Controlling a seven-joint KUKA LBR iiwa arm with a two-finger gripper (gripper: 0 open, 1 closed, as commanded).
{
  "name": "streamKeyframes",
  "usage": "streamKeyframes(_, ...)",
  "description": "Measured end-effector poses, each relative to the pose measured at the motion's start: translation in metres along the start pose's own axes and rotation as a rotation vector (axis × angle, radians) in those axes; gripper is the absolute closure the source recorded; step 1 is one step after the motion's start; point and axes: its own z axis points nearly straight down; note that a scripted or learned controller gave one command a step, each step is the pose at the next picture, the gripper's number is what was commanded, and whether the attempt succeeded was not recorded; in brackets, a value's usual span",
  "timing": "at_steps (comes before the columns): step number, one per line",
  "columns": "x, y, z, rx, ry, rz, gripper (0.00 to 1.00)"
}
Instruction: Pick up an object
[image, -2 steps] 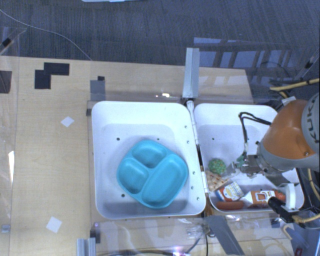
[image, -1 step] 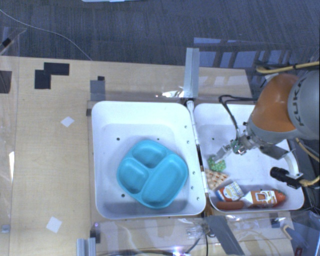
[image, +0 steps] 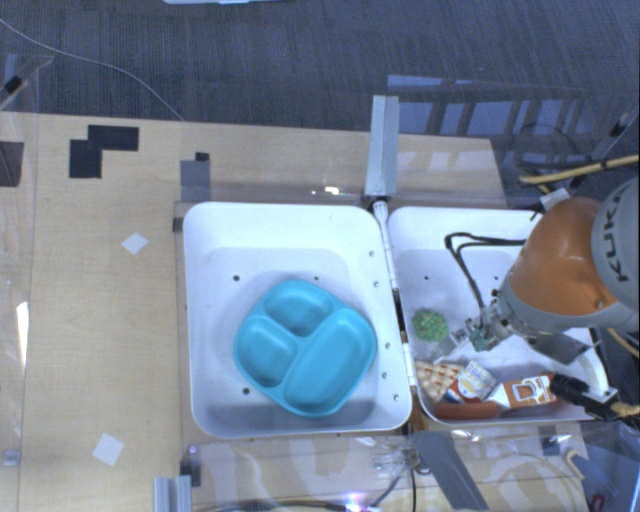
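Observation:
The right bin (image: 420, 240) holds several small items near its front edge: a green round piece (image: 430, 324), a waffle-patterned piece (image: 436, 377), a small white and yellow container (image: 477, 379), a red-brown sausage shape (image: 466, 408) and an orange-brown packet (image: 527, 391). My gripper (image: 472, 336) hangs low over these items, just right of the green piece and above the container. The orange-banded wrist (image: 562, 262) covers the bin's right half. Nothing shows between the fingers.
The left bin (image: 215, 240) holds a blue divided plate (image: 304, 346) with three compartments. A black cable (image: 462, 262) loops over the right bin's back. A metal divider post (image: 381, 148) stands behind the two bins.

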Motion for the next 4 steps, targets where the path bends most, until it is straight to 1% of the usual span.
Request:
streamKeyframes(1, -0.056, 0.05, -0.001, 0.025, 0.014, 0.195, 0.0)
streamKeyframes(2, -0.069, 0.097, 0.01, 0.02, 0.01, 0.048, 0.0)
streamKeyframes(3, -0.023, 0.04, 0.008, 0.015, 0.014, -0.27, 0.0)
streamKeyframes(4, -0.042, 0.103, 0.011, 0.019, 0.016, -0.073, 0.0)
